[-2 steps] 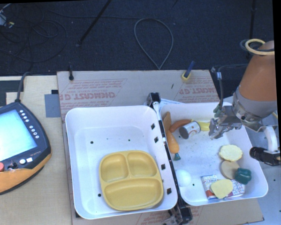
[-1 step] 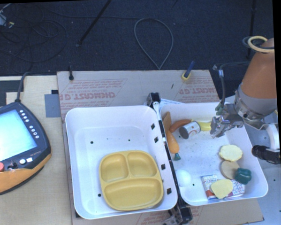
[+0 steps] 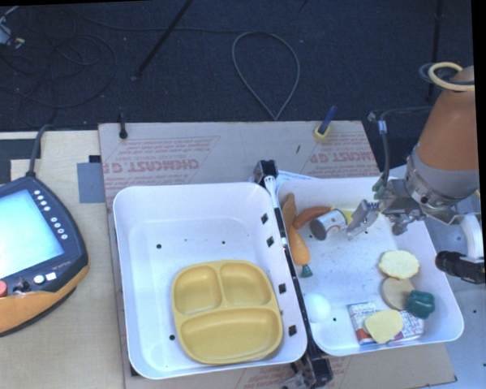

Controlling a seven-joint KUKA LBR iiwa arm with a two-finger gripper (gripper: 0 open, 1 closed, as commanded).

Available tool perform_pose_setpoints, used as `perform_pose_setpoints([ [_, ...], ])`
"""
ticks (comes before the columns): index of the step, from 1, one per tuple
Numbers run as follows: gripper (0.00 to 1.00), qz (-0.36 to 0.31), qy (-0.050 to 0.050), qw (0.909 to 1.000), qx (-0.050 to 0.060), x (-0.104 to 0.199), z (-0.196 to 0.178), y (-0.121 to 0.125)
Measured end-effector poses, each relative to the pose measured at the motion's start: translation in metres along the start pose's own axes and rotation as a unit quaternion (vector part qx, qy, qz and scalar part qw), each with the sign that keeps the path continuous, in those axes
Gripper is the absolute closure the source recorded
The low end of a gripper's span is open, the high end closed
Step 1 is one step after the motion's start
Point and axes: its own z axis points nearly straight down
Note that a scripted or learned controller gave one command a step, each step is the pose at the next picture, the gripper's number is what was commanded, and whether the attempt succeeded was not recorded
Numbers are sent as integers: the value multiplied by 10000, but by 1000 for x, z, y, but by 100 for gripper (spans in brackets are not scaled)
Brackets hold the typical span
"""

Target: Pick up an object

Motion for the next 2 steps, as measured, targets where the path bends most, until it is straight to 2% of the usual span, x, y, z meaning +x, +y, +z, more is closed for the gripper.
perform_pose_setpoints([
  [1, 0, -40, -1, 10000, -15, 48, -8, 59],
  [2, 100, -45, 0, 10000, -3, 47, -17, 59],
])
